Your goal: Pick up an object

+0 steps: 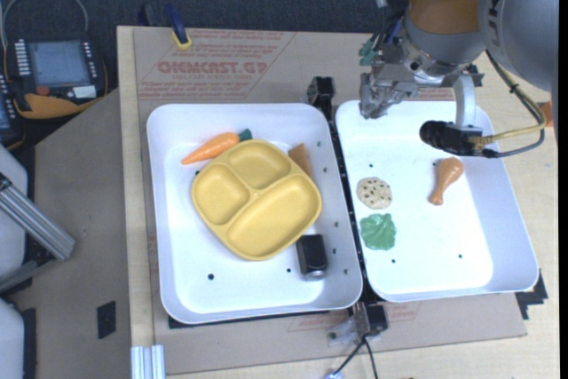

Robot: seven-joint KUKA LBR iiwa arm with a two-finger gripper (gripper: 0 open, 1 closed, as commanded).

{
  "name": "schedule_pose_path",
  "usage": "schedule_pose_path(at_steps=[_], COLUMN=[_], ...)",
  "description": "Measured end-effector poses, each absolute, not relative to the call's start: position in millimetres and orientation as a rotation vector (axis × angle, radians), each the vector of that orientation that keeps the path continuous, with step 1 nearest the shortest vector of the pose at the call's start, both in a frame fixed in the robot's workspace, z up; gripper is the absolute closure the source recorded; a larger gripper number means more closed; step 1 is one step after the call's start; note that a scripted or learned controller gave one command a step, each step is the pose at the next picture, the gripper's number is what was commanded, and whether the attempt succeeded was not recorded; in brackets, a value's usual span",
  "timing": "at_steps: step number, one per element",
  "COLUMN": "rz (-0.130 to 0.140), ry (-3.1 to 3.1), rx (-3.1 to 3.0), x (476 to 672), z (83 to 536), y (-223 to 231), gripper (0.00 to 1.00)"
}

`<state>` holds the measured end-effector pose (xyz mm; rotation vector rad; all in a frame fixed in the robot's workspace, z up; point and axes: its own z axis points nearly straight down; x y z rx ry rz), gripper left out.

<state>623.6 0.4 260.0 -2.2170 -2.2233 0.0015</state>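
In the right bin [497, 271] lie a round cookie [374, 192], a green lettuce leaf [379, 232] just below it, and a tan chicken drumstick [445, 177] to the right. My gripper [376, 102] hangs over the bin's far left corner, well above the cookie, with nothing visible between its fingers. The left bin [173, 262] holds a yellow divided plate [256, 198], an orange carrot [211, 147] at its upper left, a small black block [311, 255] at its lower right, and a tan piece [300, 157] half hidden behind the plate.
A black cylindrical part [451, 136] of the arm's tool juts over the right bin near the drumstick, with cables trailing right. A black clamp [320, 90] sits between the bins at the back. A teach pendant [55, 71] lies far left, off the bench.
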Motion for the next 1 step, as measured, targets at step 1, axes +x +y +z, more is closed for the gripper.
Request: schedule_pose_path(at_steps=[1], rz=[0.002], ry=[-2.224], rx=[-2.216], x=[613.7], z=[250.7], y=[56.8], gripper=[1.00])
